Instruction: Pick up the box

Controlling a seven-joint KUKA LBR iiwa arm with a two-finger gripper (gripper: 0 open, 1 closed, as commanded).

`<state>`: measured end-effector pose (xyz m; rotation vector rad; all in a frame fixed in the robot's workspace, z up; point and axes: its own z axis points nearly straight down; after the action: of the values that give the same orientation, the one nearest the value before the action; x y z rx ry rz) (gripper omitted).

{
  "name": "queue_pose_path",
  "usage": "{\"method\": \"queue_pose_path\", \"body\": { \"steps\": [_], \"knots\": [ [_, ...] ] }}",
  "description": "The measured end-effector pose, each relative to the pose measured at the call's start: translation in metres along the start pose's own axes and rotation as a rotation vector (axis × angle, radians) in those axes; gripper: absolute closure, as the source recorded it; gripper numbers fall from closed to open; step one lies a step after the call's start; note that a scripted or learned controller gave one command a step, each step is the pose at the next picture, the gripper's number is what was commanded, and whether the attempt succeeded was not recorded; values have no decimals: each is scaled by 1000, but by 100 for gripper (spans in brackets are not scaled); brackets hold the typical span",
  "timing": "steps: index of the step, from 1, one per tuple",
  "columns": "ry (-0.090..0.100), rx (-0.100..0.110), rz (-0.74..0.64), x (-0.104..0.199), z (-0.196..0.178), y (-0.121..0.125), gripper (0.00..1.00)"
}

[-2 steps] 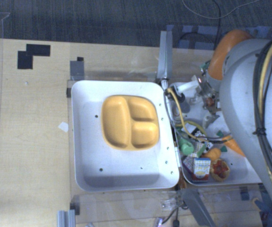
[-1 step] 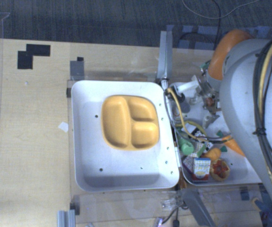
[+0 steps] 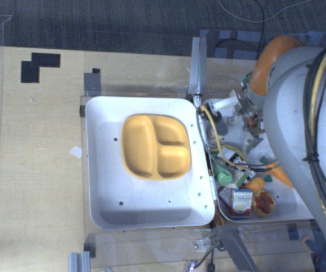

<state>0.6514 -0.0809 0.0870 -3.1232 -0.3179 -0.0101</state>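
Pale wooden desk [image 3: 33,169] under a dark carpeted floor strip at the top, bearing two shallow white bins side by side. In the left bin [image 3: 103,203], a yellow divided tray [image 3: 154,146] lying flat near the middle, nothing else beside it. In the right bin [image 3: 290,211], a crowded heap at the near corner: the box [image 3: 241,200], small, white and blue, upright-ish against the bin's near wall, touching a red fruit-like thing [image 3: 264,203] on its right, with a green thing [image 3: 224,176] just behind and an orange thing [image 3: 256,184] between them. Grey arm [image 3: 304,129] with its orange band [image 3: 267,61] bulking over the right bin from the right, bent low, wrist and cabling pushed down toward the bin's left wall above the heap. Tool [image 3: 231,163] somewhere in that tangle of wires; width of its opening impossible to tell, nothing visibly held. Step in hand, judged so: approach, box not yet lifted. Next move calls for centring over the box, clear of its crowding neighbours, then closing on its flat sides
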Motion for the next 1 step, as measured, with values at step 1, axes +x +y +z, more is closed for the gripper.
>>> {"method": "queue_pose_path", "body": {
  "steps": [1],
  "knots": [
    [0, 0, 0, 0, 0, 0, 0]
  ]
}}
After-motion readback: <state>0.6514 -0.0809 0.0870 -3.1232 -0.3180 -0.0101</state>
